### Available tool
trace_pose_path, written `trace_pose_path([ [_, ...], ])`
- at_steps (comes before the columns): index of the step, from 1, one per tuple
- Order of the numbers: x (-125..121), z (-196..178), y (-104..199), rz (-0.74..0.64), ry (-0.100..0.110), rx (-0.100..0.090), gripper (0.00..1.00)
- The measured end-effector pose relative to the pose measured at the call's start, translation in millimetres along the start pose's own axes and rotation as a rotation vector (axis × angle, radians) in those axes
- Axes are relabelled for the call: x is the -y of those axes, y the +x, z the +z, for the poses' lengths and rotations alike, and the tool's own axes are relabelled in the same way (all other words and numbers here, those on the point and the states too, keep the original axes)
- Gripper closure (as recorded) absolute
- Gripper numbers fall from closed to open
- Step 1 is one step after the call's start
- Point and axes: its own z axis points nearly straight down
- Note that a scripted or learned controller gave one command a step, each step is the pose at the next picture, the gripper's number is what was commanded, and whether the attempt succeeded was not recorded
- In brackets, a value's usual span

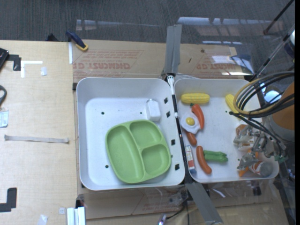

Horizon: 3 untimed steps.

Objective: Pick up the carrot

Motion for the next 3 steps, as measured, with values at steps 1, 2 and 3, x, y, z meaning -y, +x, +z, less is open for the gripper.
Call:
trace_pose_path([
  [1, -42.1, 1.4, 17.1, -0.411, 0.006, -0.003, 0.00],
  [2, -84.7, 1.7, 11.8, -0.512, 0.006, -0.002, 0.00],
  [3, -48.3, 0.7, 8.0, -0.747, 0.008, 0.000, 0.00],
])
